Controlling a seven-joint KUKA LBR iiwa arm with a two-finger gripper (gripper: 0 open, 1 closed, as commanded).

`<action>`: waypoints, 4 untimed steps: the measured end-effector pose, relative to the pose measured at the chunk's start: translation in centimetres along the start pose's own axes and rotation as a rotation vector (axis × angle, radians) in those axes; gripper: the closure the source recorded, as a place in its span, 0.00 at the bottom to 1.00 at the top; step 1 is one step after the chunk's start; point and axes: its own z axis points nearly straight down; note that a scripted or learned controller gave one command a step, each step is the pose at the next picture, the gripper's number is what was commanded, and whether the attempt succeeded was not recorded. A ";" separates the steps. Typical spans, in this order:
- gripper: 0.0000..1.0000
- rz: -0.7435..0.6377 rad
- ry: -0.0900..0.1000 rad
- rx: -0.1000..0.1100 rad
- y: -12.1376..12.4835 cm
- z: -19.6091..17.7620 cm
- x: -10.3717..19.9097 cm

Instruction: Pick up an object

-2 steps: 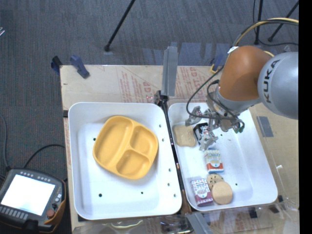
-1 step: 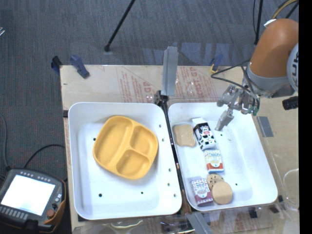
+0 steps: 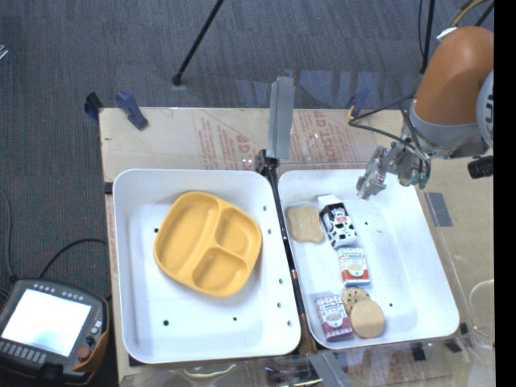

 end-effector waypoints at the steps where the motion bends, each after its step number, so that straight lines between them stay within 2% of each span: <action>1: 0.00 -0.002 0.001 0.000 0.1 0.1 0.0; 2: 0.00 0.110 -0.001 0.000 -5.4 -4.5 -0.9; 3: 0.00 0.556 0.011 0.005 -8.3 5.3 1.4; 4: 0.00 0.682 -0.002 0.000 -3.4 -3.3 -0.6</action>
